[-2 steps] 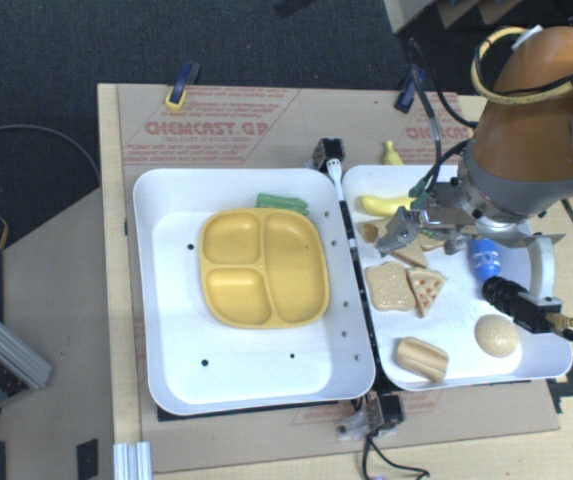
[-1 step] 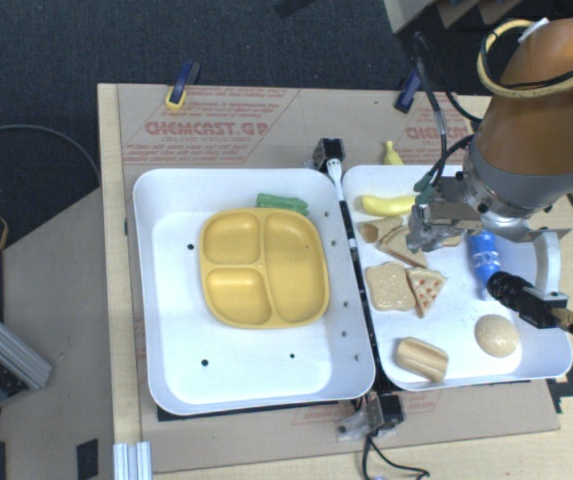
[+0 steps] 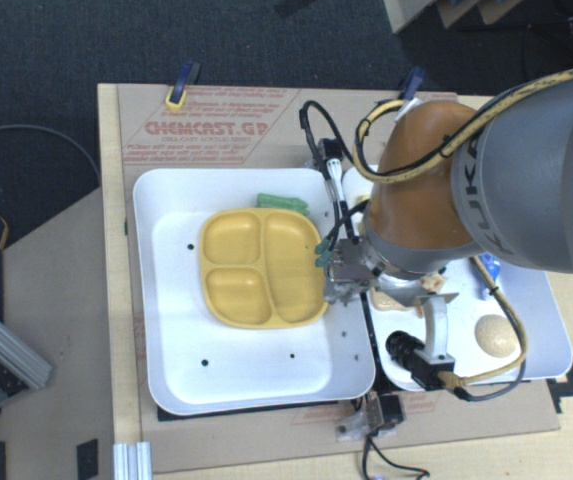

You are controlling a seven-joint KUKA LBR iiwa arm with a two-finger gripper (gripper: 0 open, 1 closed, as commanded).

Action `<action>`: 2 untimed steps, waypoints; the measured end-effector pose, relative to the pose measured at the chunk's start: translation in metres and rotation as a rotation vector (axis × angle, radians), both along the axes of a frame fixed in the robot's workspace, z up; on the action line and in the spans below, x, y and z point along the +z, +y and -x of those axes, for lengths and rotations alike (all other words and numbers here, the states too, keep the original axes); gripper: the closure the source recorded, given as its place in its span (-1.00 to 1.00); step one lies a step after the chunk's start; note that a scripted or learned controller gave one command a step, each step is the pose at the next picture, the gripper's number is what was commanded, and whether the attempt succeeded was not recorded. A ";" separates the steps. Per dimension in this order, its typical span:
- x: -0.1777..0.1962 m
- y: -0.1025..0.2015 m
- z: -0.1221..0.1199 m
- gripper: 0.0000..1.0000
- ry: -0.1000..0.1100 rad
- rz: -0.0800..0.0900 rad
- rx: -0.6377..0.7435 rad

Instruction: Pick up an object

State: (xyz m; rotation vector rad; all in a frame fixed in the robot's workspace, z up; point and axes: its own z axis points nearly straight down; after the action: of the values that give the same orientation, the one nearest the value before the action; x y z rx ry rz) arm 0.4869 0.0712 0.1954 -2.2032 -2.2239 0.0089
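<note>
In the left bin (image 3: 166,368) the yellow divided plate (image 3: 263,268) lies flat at the middle, its right rim touching or just beside the gripper (image 3: 338,273), whose grip I cannot tell, under the wrist at the bins' shared wall.

The scene was evenly and fairly brightly lit from above. The left white bin (image 3: 166,298) was close to washed out, its walls casting only faint shadows. The orange band (image 3: 421,183) of the arm carried a soft sheen (no hard glare). The dark floor in the upper left stayed dim. Detail was slightly soft and grainy throughout.
</note>
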 end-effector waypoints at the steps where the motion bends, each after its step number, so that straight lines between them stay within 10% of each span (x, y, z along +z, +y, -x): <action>1: 0.193 0.052 0.006 1.00 -0.031 -0.004 -0.002; 2: 0.194 0.050 0.007 1.00 -0.015 0.004 -0.007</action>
State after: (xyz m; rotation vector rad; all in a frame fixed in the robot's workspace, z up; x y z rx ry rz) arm 0.4800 0.1208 0.3896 -2.2210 -2.2252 -0.0029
